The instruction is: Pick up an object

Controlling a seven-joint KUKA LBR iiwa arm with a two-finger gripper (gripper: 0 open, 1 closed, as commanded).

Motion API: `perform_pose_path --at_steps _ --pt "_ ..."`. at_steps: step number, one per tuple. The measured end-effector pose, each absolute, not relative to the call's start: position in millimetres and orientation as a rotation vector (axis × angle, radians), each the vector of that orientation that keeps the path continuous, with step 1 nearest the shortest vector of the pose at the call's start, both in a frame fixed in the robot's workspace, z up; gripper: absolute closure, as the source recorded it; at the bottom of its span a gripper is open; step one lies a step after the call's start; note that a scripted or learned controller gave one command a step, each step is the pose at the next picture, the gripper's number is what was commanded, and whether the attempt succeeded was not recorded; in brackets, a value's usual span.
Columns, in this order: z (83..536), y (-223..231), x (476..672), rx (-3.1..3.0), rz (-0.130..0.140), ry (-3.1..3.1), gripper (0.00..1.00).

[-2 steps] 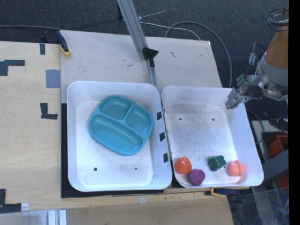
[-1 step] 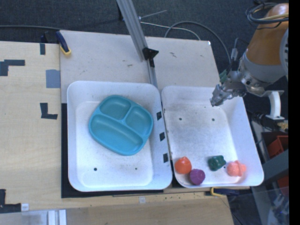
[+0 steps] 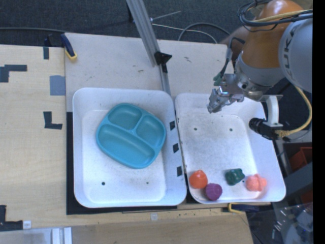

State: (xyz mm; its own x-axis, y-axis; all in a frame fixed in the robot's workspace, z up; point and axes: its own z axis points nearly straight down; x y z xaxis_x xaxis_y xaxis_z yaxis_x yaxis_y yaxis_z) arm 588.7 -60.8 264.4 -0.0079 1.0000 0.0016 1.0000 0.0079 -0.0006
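Pale bench top (image 3: 30, 136), two shallow white bins set side by side, dark floor beyond the far edge. Left bin (image 3: 84, 136) carried a blue divided plate (image 3: 131, 134), lying flat near its middle. Right bin (image 3: 264, 151) held four small items bunched along its near rim: an orange piece (image 3: 198, 178), a purple piece (image 3: 214, 191) just beside it, a dark green piece (image 3: 234, 176), and a pink-orange piece (image 3: 255, 182) close to the right wall.

Gripper (image 3: 216, 105) hung over the far end of the right bin, well apart from all four candidates. Its tips pointed down and looked drawn close together, nothing between them, though the view was too coarse to be sure; I could not tell their state.

Risks, as judged:
- Items sat against the bin's sloped rim; a finger could strike the wall or land on the lip before closing.
- Orange and purple lay nearly touching; a descent there might nudge one aside or catch both.
- Small rounded shapes seemed likely to roll or squirt out under a pinch.

Writing: part of large dark lettering showed on the grey arm (image 3: 299, 39), cut off and not readable. No other labels legible.
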Motion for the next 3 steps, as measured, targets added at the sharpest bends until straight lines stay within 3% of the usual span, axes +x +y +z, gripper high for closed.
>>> perform_pose_path --at_steps 2,3 --pt "242.4 37.1 614.2 -2.213 0.0 -2.227 1.0" --pt "234.0 101.0 614.4 -2.211 0.001 -2.229 1.0"
